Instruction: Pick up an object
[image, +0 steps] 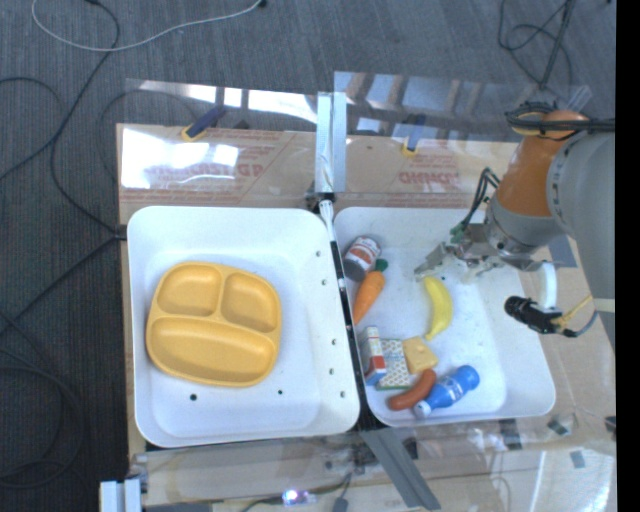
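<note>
My gripper (450, 266) hangs over the back part of the right bin (520, 370), just above the top end of a yellow banana (437, 306). Its fingers are open and nothing sits between them. Left of the banana lie an orange carrot (368, 294) and a small can (361, 255). Toward the bin's front are a red-and-white box (376, 355), a yellow block (419, 354), a red sausage (411, 391) and a blue bottle (449, 389).
The left bin (200, 420) holds a yellow divided plate (213, 323). The grey arm with its orange band (535, 180) reaches in from the right, over the right bin's far corner. A black part (530, 312) juts over that bin's right rim.
</note>
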